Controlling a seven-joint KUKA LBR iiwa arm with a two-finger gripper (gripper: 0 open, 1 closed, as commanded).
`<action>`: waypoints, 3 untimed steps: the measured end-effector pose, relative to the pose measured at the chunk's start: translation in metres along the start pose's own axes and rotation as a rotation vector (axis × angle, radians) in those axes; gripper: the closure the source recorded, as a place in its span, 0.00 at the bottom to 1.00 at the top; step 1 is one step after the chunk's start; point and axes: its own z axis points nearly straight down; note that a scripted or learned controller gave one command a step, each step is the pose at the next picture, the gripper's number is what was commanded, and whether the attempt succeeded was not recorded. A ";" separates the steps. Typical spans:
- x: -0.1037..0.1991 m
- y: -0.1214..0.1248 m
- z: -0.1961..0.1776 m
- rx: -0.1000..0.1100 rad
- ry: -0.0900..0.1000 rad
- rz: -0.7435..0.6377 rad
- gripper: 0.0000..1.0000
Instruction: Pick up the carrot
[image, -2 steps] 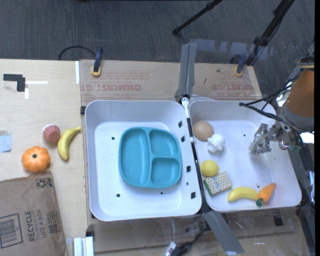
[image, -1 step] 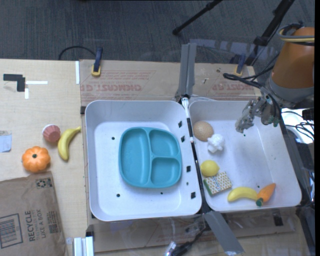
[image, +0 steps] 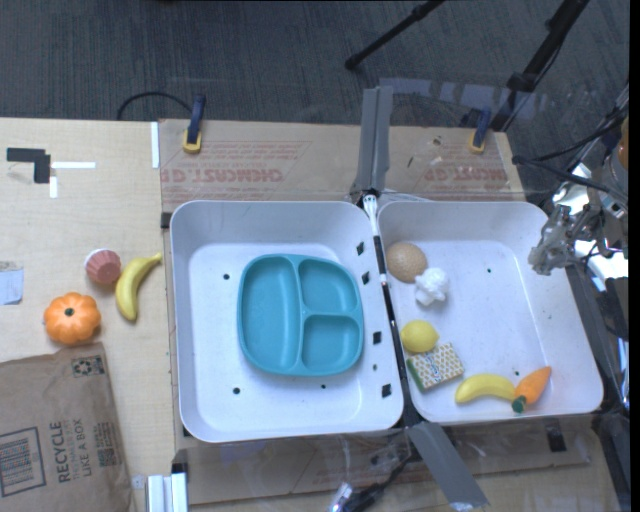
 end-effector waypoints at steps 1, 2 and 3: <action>-0.002 0.002 0.122 -0.002 0.001 -0.324 1.00; -0.044 0.018 0.122 -0.001 -0.001 0.103 1.00; -0.026 0.118 0.122 0.000 0.004 0.386 1.00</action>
